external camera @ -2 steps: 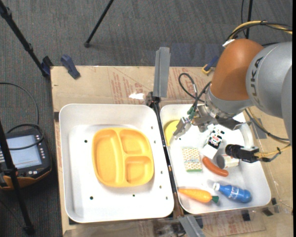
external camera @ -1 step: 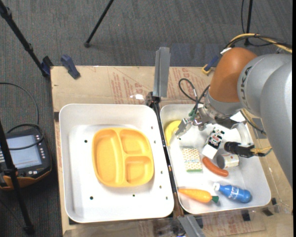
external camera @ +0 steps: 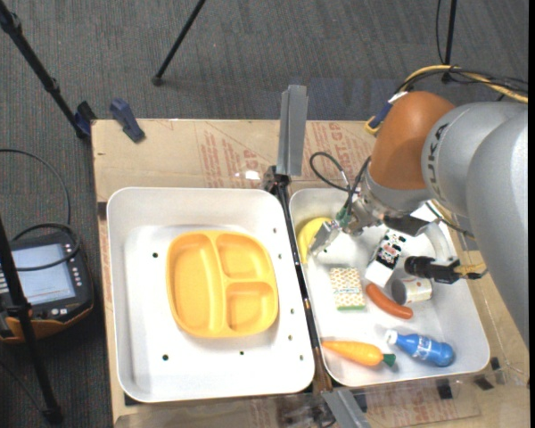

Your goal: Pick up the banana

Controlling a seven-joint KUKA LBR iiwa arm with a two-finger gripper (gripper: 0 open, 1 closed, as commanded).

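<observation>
The curved yellow banana (external camera: 310,234) is lying in the upper left corner of the right-hand shallow white bin (external camera: 464,324), close against the wall it shares with its neighbour. The gripper (external camera: 330,237) is hanging right at the banana's right edge — whether its fingers are open or closed I cannot tell, and nothing is showing between them. Further out in that bin, a small pale patterned sponge (external camera: 348,288), a red sausage (external camera: 389,300), an orange carrot with a green top (external camera: 358,353) and a blue bottle with a white cap (external camera: 421,348) are lying apart from each other. The left-hand white bin (external camera: 134,328) is holding a yellow three-compartment plastic tray (external camera: 222,283). Both bins are sitting on a brown cardboard-covered counter (external camera: 187,154) — around it, dark grey carpet (external camera: 250,34) is carrying black tripod legs (external camera: 31,61), and a handheld control pendant with a lit screen (external camera: 37,279) is sitting at the left.
</observation>
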